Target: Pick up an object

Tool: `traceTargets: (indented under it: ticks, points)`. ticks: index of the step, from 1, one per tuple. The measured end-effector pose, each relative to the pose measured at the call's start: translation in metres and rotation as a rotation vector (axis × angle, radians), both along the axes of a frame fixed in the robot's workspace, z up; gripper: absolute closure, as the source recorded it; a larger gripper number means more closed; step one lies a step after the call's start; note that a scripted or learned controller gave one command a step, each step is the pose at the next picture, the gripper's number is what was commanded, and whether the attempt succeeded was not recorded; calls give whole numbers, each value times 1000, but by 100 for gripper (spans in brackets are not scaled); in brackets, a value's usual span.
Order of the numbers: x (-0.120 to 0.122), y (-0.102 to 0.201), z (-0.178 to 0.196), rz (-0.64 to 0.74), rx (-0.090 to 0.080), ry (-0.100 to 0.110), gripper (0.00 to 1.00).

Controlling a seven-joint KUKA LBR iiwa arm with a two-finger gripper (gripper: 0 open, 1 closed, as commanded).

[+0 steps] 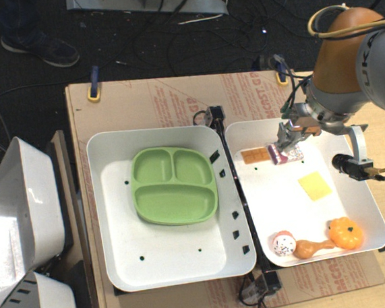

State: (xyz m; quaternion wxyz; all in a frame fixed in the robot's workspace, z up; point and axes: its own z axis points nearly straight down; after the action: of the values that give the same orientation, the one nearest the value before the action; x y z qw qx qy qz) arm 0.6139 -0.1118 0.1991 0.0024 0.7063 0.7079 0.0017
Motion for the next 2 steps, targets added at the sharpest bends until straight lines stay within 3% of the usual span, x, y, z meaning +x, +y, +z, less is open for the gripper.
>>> traceTargets:
  ticks: [1, 2]
  points:
    - [1, 0, 41, 0, 0, 1, 100]
    - [0, 49, 30, 4, 2, 6, 100]
